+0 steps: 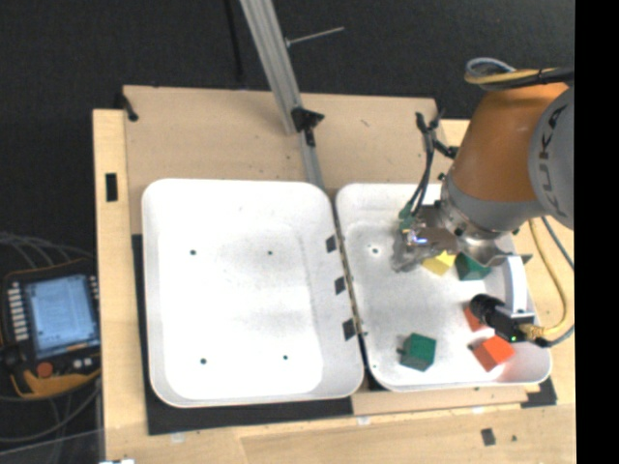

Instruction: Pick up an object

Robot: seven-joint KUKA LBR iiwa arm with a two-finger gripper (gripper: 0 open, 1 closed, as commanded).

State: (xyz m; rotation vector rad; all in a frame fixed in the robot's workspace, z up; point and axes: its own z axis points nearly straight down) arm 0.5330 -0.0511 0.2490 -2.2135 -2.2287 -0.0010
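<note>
The pincer point(414, 245) hangs just beside the yellow block point(438, 264); its grip state I cannot tell. Centre it over the block before closing.

Hidden and cut-off parts at the right bin

The arm point(508, 153) runs off the right edge and covers the right bin's point(372, 211) far right corner. The gripper point(414, 249) is small and blurred under the wrist. A yellow block point(438, 264) and a green piece point(472, 270) are partly covered by the wrist. A red piece point(474, 318) sits half behind a black fitting point(488, 314). The pendant point(48, 329) is cut by the left edge, its screen unreadable.
</note>
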